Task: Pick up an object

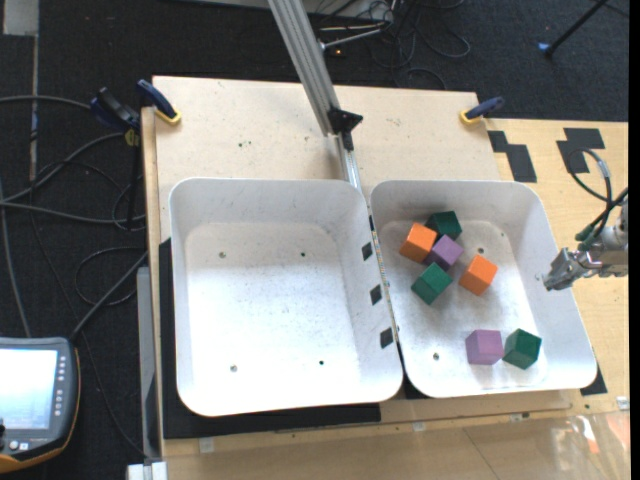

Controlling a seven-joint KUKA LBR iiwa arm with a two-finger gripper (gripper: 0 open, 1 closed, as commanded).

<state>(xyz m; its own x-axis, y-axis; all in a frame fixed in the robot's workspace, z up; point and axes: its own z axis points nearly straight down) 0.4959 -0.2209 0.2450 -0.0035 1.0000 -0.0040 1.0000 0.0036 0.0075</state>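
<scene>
Gripper (560, 271) at the right edge of the frame, just outside the right bin's (560, 313) rim; whether it is open or closed cannot be told. Seven cubes lie in that bin: five clustered upper centre, two paired lower right. Being cubes, none has a long axis; the orange cube (478, 274) sits nearest, turned diagonally.

Bright, even overhead light; soft shadows, mild glare, slight blur.
</scene>
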